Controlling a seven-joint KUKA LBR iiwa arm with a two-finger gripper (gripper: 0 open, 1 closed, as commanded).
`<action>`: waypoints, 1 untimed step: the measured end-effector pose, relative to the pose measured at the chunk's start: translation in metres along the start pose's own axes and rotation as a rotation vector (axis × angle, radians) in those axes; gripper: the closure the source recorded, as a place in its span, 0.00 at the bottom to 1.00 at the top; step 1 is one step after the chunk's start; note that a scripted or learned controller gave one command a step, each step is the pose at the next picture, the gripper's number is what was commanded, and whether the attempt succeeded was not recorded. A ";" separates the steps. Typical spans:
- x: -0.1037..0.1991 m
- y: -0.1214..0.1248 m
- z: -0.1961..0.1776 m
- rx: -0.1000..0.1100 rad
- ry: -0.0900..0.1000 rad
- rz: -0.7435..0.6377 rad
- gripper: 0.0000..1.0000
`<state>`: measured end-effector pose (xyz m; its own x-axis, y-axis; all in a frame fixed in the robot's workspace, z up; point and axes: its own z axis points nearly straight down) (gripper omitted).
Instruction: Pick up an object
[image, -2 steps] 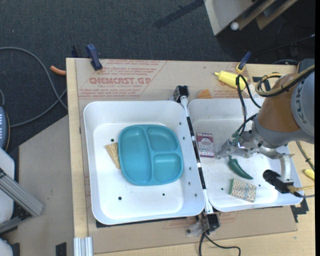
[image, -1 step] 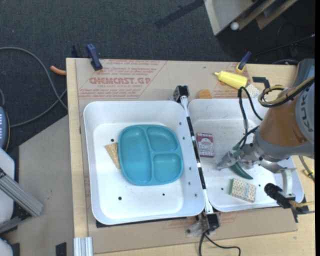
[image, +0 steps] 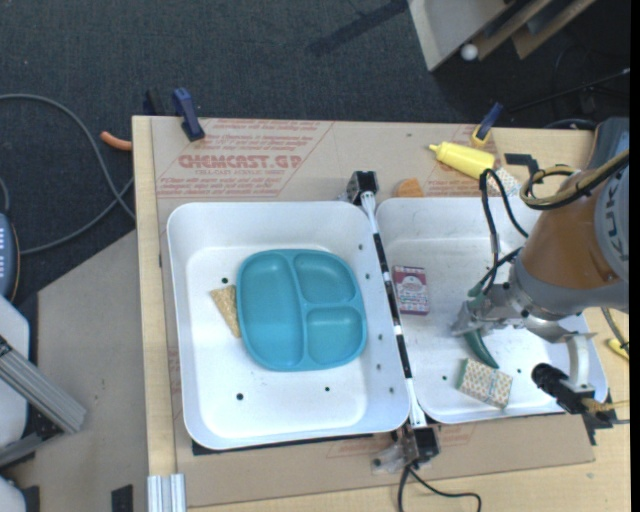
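Two shallow white bins are set side by side on the bench (image: 250, 150).

Left bin (image: 190, 330): one teal divided plate (image: 300, 308) with three compartments is laid near the middle. One tan cracker-like piece (image: 225, 305) is tucked beneath the plate's left edge, partly hidden.

Right bin (image: 440, 225): one small red-and-white packet (image: 410, 290) is laid flat near the left wall. One patterned square sachet (image: 485, 382) is placed toward the near wall, tilted.

One claw (image: 478, 322) is lowered into the right bin, just above the sachet and apart from the red-and-white packet. Its opening cannot be told, and no object is seen in its grip; a green-tinted part below it is hard to make out.

On the bench behind the bins: one yellow object (image: 462, 157), two blue clamps (image: 187, 112), one small orange item (image: 408, 187), all small and indistinct. The arm's upper part is cut off at the right.
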<state>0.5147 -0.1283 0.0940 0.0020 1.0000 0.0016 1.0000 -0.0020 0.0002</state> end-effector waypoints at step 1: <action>0.090 0.007 -0.091 -0.001 -0.001 -0.004 1.00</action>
